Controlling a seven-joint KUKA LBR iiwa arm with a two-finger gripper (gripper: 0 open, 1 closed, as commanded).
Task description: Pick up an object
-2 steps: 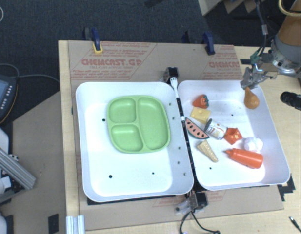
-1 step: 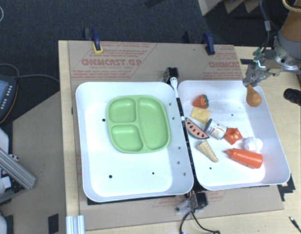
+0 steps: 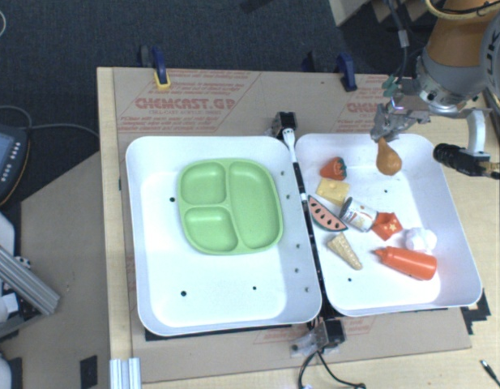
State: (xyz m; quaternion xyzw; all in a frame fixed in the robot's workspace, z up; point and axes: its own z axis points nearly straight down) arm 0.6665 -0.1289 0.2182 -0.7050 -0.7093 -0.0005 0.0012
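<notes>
Two bins sit side by side on the bench. A divided plate (image 3: 231,206) lies in the left bin (image 3: 152,282), toward its far edge. Toy foods (image 3: 371,221) cluster in the right bin's (image 3: 456,241) middle; a pear (image 3: 387,160) hangs near its far edge.

Bright even light, soft shadows, slight blur.

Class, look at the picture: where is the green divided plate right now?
The green divided plate lies in the left bin, toward its upper middle, just across the central divider from the watermelon slice in the right bin.
</notes>
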